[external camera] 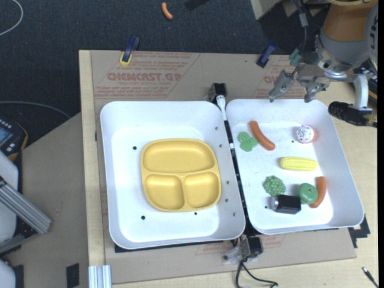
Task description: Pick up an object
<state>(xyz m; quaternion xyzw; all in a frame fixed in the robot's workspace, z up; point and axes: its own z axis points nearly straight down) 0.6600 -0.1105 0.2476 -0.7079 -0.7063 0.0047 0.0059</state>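
Well, the gripper (296,91) hangs open and empty above the right bin's (345,188) far rim; beyond the corn (298,164), toys crowd together, so a descent could pinch two.

place: robotics lab | evidence: plywood bench (180,71), clamped white bins (114,161), loose cables (12,8), dark carpet (72,11)

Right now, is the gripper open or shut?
Open. The gripper hangs over the right bin's far rim, its two fingers spread apart with nothing between them.
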